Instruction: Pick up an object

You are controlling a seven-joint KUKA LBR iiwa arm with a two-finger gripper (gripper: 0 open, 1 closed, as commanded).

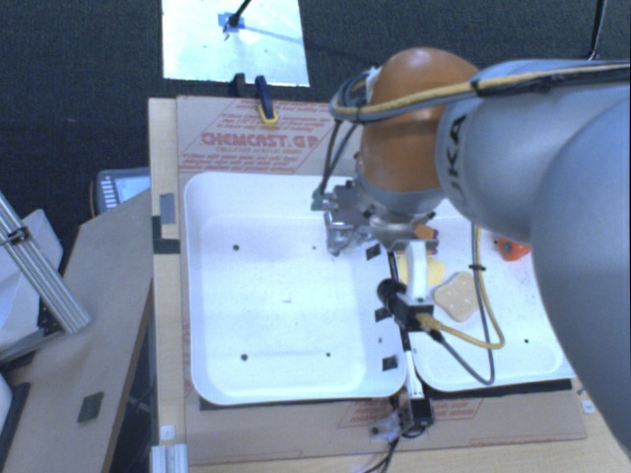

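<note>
Clearly the left bin (266, 294) offers nothing to grasp, so a good pick means working in the right bin (532, 363). The hand (340, 230) hangs over the divide between them; whether it is clenched or released cannot be told. Rightward lie a beige object (456, 296), then an orange object (510, 249), both loose in that bin; descending squarely over one seems wisest.

Left bin (266, 294): smooth white plastic, faint sheen. Arm wrist band (419, 92): glossy orange shell. Arm casing (552, 156): smooth grey, satin. Board under bins (246, 141): matt brown cardboard, red print. Backdrop (79, 57): dark rough cloth.
</note>
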